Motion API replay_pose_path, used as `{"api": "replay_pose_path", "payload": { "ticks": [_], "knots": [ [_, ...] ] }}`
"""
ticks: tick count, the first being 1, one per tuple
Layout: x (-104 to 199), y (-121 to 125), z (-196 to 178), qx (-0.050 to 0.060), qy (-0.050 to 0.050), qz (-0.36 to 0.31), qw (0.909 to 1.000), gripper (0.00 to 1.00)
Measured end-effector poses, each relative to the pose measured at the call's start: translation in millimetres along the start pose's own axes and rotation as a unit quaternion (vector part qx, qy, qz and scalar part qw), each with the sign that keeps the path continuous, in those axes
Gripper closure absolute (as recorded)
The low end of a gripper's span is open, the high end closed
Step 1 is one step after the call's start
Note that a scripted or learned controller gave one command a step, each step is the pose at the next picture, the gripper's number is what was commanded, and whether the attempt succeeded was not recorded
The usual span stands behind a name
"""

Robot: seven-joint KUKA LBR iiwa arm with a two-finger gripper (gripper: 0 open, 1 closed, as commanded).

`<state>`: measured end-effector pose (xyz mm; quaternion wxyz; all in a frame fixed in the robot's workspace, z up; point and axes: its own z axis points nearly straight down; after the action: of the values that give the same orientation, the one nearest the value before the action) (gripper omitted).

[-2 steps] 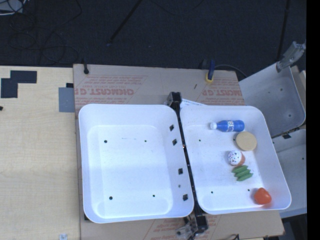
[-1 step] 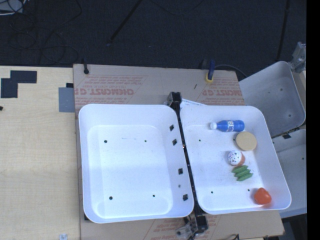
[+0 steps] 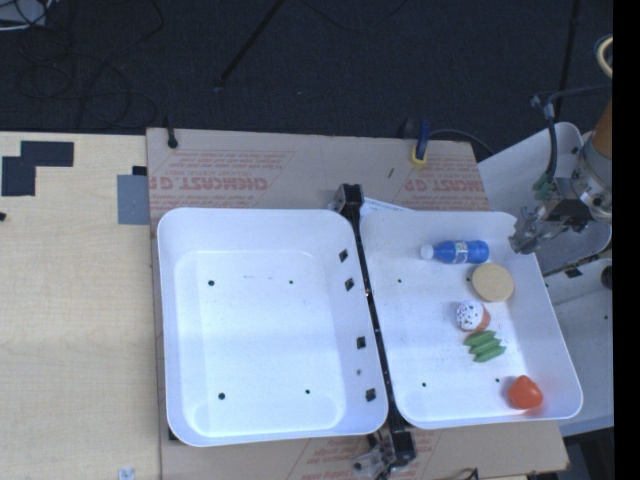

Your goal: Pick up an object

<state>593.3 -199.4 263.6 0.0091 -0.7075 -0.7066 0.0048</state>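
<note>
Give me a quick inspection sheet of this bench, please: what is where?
Surface: two white bins, left bin, right bin, on cardboard.
Job's things: in the right bin, blue bottle, tan disc, spotted ball, green pods, red-orange object.
Clutter: nothing seen.
Grippers: gripper at the right bin's far right edge, holding nothing visible.
Cables: dark leads on the floor behind.
Surroundings: wooden bench at left, dark carpet.

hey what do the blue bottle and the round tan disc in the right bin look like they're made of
The small blue bottle with a white cap looks like glossy plastic, given its saturated colour and pale highlight. The round tan disc looks matte, perhaps wood, cork or foam; its flat, dull, even face shows no shine, and the view leaves the material open.
</note>
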Motion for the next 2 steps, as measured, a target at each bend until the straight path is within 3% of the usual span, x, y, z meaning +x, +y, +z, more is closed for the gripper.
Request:
{"api": "replay_pose_path", "payload": {
  "ticks": [1,2],
  "knots": [
    [-2,4,-10,-0.009,-0.003,0.0,1.0,0.0],
    [-13,43,-32,-0.011,-0.004,-0.003,0.9999,0.0]
  ]
}}
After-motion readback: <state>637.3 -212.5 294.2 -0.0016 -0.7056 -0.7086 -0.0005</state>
